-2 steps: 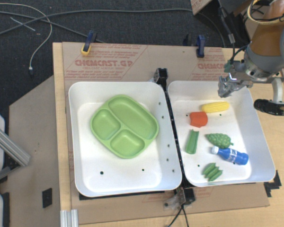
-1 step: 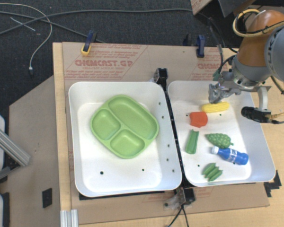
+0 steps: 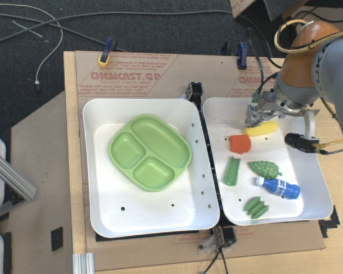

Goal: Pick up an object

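Lab: clamped bench point(image 3: 143, 73), loose cables point(image 3: 40, 27)

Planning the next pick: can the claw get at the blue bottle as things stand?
Probably yes. The bottle lies in the open in the right bin, with a small gap to the green bumpy toy beside it. The claw sits over the corn.

Toy foods in the right bin

Corn point(image 3: 262, 129) lies at the back, tomato point(image 3: 239, 144) just in front; cucumber point(image 3: 232, 170), grapes point(image 3: 264, 168), bottle point(image 3: 279, 188) mid-bin; pea pods point(image 3: 255, 206) nearest the front.
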Tool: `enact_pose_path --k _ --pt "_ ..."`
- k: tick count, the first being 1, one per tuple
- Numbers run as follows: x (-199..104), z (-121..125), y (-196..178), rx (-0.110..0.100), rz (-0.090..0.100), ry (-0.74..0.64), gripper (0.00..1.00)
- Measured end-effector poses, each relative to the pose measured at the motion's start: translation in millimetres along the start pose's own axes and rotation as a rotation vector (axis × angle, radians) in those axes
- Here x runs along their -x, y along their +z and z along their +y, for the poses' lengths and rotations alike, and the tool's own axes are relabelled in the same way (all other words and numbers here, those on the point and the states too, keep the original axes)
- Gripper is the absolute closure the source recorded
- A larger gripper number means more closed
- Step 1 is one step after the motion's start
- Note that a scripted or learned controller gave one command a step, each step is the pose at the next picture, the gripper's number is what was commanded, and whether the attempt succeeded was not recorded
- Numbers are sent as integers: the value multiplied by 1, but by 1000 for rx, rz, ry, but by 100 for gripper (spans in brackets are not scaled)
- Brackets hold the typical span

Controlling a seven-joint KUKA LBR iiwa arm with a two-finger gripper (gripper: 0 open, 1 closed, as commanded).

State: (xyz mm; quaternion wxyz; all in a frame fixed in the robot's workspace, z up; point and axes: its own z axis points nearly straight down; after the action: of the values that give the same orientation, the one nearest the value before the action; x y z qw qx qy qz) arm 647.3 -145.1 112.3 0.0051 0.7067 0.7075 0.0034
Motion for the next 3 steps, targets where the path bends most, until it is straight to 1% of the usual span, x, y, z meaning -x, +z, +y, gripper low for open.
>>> enact_pose_path --k 1,2,3 --pt "0 -2 -6 -6 1 0 100" --pt "4 -1 -70 -5 1 1 100" --pt "5 1 -102 -7 1 0 100"
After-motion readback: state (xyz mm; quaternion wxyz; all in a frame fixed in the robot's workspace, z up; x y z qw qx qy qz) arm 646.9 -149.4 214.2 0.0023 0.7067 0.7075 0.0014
